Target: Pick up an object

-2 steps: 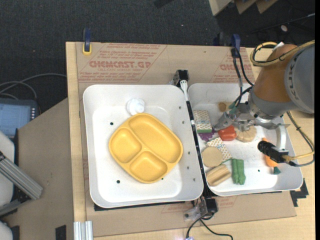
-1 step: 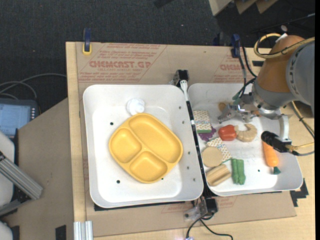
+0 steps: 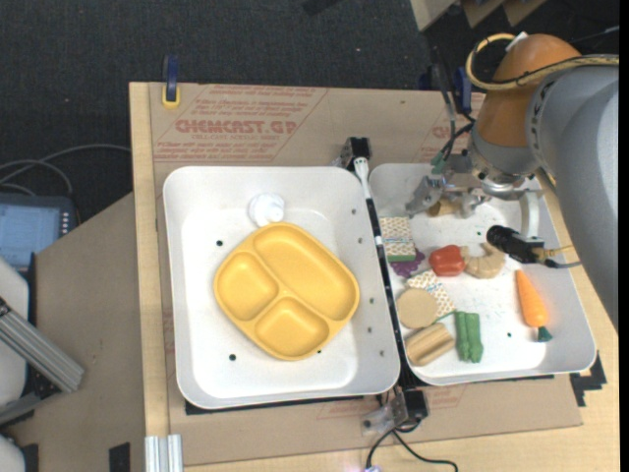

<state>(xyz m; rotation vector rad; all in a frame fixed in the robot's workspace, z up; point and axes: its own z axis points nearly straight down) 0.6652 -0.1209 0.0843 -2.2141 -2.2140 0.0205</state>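
Note:
My gripper (image 3: 448, 197) hangs low over the far end of the right bin (image 3: 575, 347), below the orange band of the arm. Just in front of it lie a red piece (image 3: 447, 260) and a beige lumpy piece (image 3: 485, 265). An orange carrot (image 3: 532, 301) rests near the right wall. A green piece (image 3: 468, 335), a tan round disc (image 3: 417, 309) and a tan roll (image 3: 429, 343) sit toward the near end. Along the left wall are checkered pieces (image 3: 396, 231) and a purple piece (image 3: 403, 257). Nothing is seen held.
The left bin (image 3: 187, 264) holds a yellow divided plate (image 3: 285, 288) and a small white round lid (image 3: 265, 207) behind it. A black divider strip (image 3: 371, 219) runs between the bins. Both bins stand on a brown board (image 3: 236, 126).

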